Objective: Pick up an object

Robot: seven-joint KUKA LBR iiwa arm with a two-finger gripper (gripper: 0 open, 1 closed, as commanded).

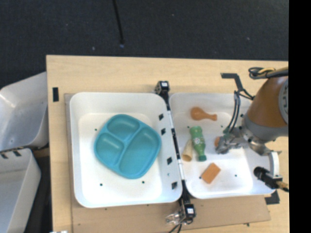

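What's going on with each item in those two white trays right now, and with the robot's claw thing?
Blue divided plate: lying flat in the left bin, nothing on it.
Green bottle: on its side in the right bin.
Chicken drumstick toy: lying flat near the far wall.
Orange block: resting flat, untouched.
Tan cone: lying beside the bottle.
End effector: low in the right bin, next to the bottle.

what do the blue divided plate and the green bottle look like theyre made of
The blue divided plate looks like molded plastic: uniform teal colour, rounded compartments, a soft satin sheen. The green bottle, lying in the right bin, also seems plastic, glossy with a pale label patch; at this resolution it could be a toy.
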